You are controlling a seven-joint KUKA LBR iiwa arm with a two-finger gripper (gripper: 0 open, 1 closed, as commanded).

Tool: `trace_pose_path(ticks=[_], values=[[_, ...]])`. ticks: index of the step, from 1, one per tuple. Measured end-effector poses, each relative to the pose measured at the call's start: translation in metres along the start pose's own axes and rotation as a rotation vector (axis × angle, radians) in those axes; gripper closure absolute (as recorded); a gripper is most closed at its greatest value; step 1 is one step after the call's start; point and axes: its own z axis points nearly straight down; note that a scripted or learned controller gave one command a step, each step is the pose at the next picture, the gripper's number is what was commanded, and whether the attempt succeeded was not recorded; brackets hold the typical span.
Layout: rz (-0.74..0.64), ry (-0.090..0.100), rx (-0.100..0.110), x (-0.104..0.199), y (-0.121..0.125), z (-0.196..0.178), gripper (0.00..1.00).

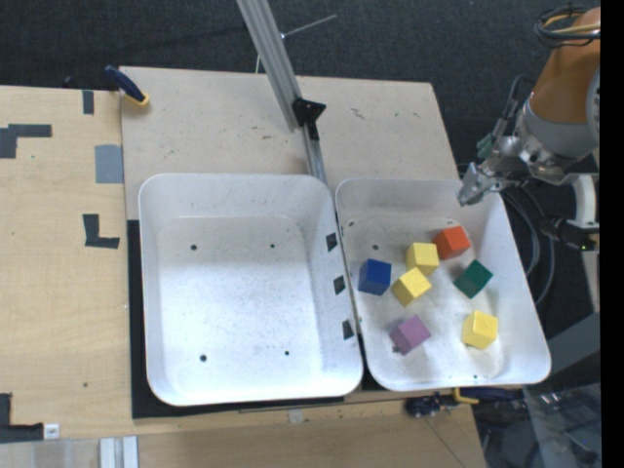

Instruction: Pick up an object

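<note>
i see the pincer (471,191) hanging at the far right corner of the right bin (522,291), just over its rim, on the grey arm (546,135) that comes in from the worktop's right edge; from this slant i cannot tell how it is set, and nothing shows in it

the blocks all lie in the right bin. the orange block (452,241) sits nearest the pincer, toward the bin's far right, with a yellow block (423,255) touching or just beside it on its left. a second yellow block (411,286) lies just nearer me than that one, and the blue block (374,276) sits beside it toward the bin's left wall. the green block (473,278) rests near the right wall, apart from the orange one. the purple block (410,332) lies toward the near edge, and a third yellow block (480,329) sits near the near right corner

the left bin (156,222) stands beside it, their rims touching along the middle of the worktop (390,125). a slanted metal rail (268,42) crosses the far edge, and a blue and yellow clamp (127,86) lies at the worktop's far left corner
</note>
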Motion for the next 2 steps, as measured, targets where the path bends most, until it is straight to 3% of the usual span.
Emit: trace_pose_path(ticks=[1,2], values=[[-0.001,-0.001,-0.001,-0.008,0.001,-0.060,1.00],[-0.004,0.003,0.005,0.044,-0.003,-0.063,1.00]])
